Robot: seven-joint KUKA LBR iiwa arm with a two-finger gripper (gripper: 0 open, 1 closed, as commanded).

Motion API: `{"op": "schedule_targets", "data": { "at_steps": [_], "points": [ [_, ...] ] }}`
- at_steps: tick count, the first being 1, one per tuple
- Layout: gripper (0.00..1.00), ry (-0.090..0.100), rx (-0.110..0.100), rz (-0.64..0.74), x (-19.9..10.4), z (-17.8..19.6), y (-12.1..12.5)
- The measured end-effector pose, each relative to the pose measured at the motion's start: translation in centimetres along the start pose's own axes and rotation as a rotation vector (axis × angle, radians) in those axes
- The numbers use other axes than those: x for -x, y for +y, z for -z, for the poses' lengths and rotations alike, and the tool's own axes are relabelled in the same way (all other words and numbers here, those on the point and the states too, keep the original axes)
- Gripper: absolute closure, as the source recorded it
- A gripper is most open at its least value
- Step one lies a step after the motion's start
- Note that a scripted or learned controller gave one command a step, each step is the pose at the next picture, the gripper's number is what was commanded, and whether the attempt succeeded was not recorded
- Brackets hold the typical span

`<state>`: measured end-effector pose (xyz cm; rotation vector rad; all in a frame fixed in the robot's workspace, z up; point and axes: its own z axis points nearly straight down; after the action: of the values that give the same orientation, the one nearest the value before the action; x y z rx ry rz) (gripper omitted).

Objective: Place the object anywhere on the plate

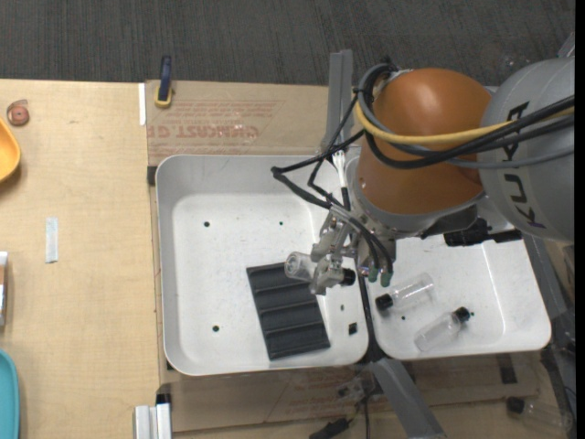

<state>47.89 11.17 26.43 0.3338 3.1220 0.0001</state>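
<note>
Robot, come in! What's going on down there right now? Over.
Gripper above left bin, clear vial at its fingers; grasp unconfirmed. Dark ribbed plate just below. Two more vials in right bin. Nothing blocking.

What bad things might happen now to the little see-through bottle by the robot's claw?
1. The small clear plastic vial sits at the tip of the gripper, above the dark ribbed rectangular plate. If the grip is weak, it may drop early.
2. The vial is round, so it might roll off the plate into the left white bin.
</note>
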Motion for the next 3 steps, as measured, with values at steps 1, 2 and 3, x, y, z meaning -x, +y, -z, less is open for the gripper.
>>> {"op": "schedule_targets", "data": {
  "at_steps": [1, 2, 3],
  "points": [
    [1.00, 0.002, -0.002, -0.128, -1.8, -2.1, 7.5],
    [1.00, 0.002, -0.002, -0.167, 3.6, -2.0, 10.9],
    [1.00, 0.000, -0.001, -0.079, 8.0, -2.4, 11.9]
  ]
}}
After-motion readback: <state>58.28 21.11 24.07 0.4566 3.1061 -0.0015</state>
